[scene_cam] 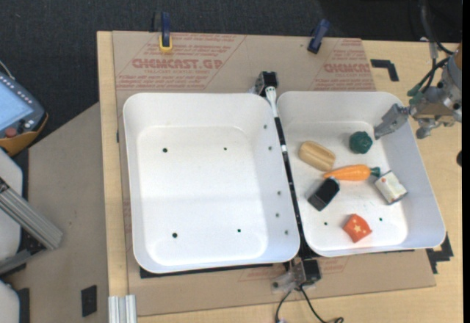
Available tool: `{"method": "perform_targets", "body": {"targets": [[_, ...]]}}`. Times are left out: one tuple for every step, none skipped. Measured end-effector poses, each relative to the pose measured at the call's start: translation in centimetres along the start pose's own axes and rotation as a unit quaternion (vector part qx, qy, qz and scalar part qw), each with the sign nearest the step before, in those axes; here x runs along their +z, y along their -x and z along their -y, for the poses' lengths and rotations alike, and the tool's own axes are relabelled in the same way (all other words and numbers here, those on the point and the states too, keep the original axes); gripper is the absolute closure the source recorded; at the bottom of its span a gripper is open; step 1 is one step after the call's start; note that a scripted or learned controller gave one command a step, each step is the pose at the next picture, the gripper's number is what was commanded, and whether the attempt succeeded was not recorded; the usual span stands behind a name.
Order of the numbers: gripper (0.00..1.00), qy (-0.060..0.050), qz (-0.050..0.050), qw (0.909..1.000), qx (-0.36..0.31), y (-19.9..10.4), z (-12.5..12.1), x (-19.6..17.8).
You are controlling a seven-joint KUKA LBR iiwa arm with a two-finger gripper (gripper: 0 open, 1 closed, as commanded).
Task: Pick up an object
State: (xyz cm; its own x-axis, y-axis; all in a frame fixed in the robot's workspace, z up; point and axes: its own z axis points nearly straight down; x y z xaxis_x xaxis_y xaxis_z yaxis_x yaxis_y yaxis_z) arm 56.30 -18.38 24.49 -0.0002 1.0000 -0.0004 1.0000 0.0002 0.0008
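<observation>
The right bin (418, 230) holds several small objects: a tan bread roll (316, 155), a dark green round piece (360, 142), an orange carrot (350, 173), a black block (323, 194), a small white box (390, 186) and a red-orange piece (357, 227). My gripper (406, 126) hangs over the far right edge of this bin, just right of the green piece. It is open, fingers spread apart, with nothing between them.
The left bin (139, 167) sits beside the right one, with a black divider strip (283, 160) between them. Both rest on a cardboard sheet (220, 57) held by two clamps at the back. A grey frame stands at the lower left.
</observation>
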Motion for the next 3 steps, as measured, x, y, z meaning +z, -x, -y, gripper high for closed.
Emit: {"method": "perform_targets", "body": {"targets": [[0.0, -0.006, -0.003, 1.0, -0.002, -5.3, 0.6, 10.9], [0.0, 0.001, 0.0, 1.0, -0.001, -7.7, 0.6, 8.3], [0.0, -0.004, -0.002, 1.0, 0.0, -9.1, 2.8, 13.6]]}}
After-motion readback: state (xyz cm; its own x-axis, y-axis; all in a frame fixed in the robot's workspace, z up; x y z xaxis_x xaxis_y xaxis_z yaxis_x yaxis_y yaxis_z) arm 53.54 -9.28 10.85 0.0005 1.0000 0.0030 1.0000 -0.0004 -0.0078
